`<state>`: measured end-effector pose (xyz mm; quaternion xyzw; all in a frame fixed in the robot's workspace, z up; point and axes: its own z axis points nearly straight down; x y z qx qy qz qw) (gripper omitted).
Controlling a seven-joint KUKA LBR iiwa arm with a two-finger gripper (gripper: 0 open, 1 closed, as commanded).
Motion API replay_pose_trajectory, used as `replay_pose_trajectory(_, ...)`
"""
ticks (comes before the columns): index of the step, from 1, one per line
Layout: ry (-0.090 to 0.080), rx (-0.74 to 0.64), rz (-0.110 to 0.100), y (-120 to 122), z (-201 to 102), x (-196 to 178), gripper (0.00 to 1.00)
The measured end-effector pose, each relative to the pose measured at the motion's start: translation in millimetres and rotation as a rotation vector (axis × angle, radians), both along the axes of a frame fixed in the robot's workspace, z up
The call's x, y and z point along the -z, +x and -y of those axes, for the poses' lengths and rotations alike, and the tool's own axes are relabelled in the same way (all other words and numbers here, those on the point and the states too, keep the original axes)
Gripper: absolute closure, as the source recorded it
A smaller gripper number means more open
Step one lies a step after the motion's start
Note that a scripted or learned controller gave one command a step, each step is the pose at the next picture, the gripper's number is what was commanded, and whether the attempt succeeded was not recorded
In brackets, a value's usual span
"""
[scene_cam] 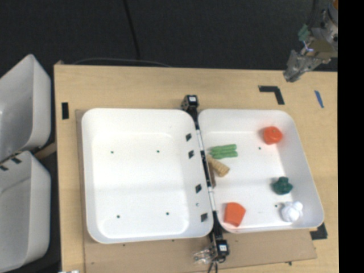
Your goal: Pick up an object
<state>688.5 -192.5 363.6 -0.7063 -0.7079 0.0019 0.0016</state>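
Two white bins sit side by side on the bench [142,84], both well below and left of the pincer [297,71], which hangs at the far right corner, over bare bench. How it stands, open or closed, cannot be told. Nearest it in the right bin [250,118] is an orange ball [272,135]; farther off lie a green block [223,151], a tan piece [219,168], a dark green lump [281,185], a white lump [291,211] and an orange cup [234,214]. The left bin [136,178] lies farthest away.

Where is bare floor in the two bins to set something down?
The left white bin offers open floor wall to wall. In the right white bin, the middle is free between green ridged piece, orange ball and orange cup.
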Motion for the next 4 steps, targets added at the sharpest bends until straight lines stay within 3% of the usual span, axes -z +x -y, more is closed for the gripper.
replay_pose_trajectory(1,-0.005,0.0,0.02,0.7,13.0,-127.9,1.0)
replay_pose_trajectory(2,0.002,0.003,-0.005,-42.2,-13.2,-8.0,1.0)
replay_pose_trajectory(3,-0.007,-0.001,0.025,0.9,6.1,-157.6,1.0)
replay_pose_trajectory(4,0.002,-0.001,-0.006,-22.3,-27.4,-31.0,1.0)
